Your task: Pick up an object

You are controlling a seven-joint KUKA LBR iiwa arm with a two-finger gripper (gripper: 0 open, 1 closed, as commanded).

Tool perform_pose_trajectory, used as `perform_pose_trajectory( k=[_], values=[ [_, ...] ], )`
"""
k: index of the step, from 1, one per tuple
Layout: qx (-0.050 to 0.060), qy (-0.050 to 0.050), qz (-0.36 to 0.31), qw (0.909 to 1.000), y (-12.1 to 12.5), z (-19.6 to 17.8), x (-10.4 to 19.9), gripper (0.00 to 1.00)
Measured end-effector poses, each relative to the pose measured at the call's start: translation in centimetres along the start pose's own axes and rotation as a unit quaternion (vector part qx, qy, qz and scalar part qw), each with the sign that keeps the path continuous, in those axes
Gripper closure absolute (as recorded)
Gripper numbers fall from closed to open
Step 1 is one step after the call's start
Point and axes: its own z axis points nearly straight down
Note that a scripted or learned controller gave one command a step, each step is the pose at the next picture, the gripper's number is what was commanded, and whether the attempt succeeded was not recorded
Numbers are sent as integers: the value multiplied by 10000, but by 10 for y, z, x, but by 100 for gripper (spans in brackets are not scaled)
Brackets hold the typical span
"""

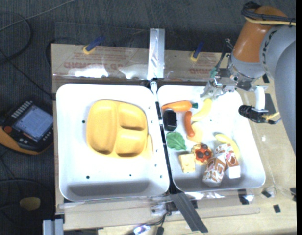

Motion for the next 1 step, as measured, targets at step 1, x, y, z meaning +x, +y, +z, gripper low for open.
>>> perform_pose_trajectory(
  k=[1],
  values=[
    [7, 5, 388, 9992, 8, -50, 73, 100]
  ],
)
